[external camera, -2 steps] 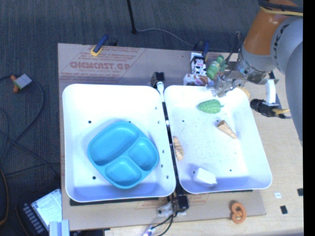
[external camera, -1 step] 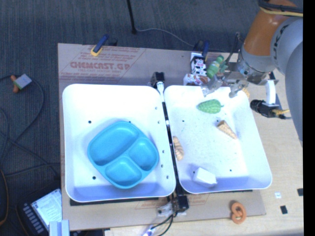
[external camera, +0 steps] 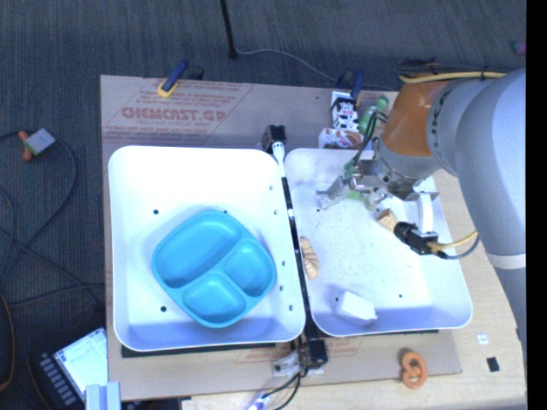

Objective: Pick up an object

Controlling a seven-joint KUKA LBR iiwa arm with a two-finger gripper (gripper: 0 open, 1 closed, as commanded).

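White block (external camera: 354, 306) lies near the front rim of the right bin (external camera: 453, 310), at six o'clock from the gripper (external camera: 363, 188); its grip I cannot tell.

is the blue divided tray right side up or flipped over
Right side up: the blue tray in the left bin shows its three hollow compartments facing the camera.

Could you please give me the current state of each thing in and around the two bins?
blue divided tray: upright in the left bin, compartments bare.
white block: lying loose near the right bin's front wall.
tan object: lying at the right bin's left edge.
gripper: low over the right bin's back part.
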